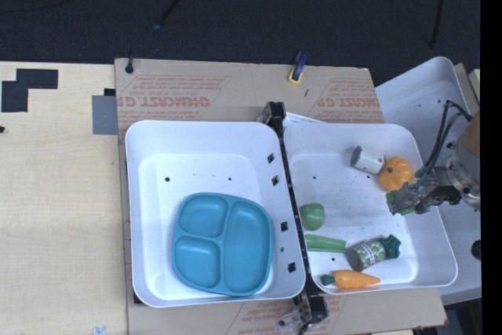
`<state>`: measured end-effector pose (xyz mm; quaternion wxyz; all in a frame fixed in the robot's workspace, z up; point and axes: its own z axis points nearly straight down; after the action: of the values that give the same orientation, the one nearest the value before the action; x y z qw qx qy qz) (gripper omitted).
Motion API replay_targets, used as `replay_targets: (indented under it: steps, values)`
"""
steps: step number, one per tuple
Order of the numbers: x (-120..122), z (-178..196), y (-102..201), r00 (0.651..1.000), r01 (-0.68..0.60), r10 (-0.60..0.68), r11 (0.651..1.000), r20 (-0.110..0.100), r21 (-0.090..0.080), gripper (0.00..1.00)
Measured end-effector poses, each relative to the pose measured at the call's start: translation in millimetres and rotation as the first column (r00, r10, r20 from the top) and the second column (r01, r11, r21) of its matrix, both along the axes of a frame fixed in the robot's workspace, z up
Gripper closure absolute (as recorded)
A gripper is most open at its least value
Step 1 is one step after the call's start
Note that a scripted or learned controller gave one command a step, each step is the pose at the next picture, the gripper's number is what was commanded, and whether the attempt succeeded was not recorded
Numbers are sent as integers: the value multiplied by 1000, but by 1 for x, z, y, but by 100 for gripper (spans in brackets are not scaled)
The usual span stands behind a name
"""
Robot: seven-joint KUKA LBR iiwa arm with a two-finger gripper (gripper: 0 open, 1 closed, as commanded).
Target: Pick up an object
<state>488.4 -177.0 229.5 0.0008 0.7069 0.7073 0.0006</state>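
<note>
Orange toy pumpkin (395, 172) lies at three o'clock in the right bin (439, 263), just beside the gripper (408, 202), perhaps the nearest target; whether the gripper is apart or together I cannot tell.

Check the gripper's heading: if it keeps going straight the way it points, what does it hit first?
The gripper points leftward into the right bin. Straight on, the green round object looks first in line, though the gripper may meet the bin floor sooner; depth is unclear. The orange pumpkin sits just beside it.
</note>
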Motion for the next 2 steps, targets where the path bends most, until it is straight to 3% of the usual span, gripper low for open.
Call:
replay_targets:
  steps: [2]
  values:
    - [37, -19, 94, 1000, -4, 4, 1000, -5, 2, 100]
